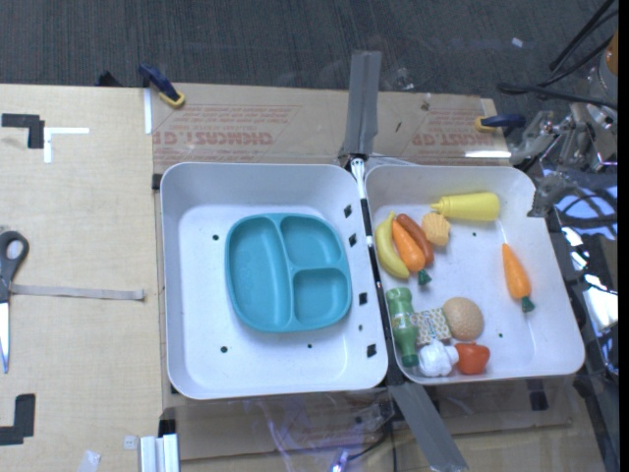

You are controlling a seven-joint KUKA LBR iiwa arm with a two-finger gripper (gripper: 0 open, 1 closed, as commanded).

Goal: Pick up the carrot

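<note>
A carrot (pixel 516 273), orange with a small green stub at its near end, lies by itself on the bare floor of the right bin (pixel 550 342), towards the bin's right wall. A second carrot-like orange piece (pixel 409 244) with a green stub lies near the bin's left wall, pressed against a banana (pixel 386 251) and a redder piece beside it.
The right bin also holds a yellow squeeze bottle (pixel 470 206), a small orange-yellow item (pixel 436 228), a green bottle (pixel 400 313), a bread bun (pixel 462 316), a tomato (pixel 473 358) and a white garlic bulb (pixel 434 360). A teal divided plate (pixel 290 271) sits in the left bin (pixel 187 264).
</note>
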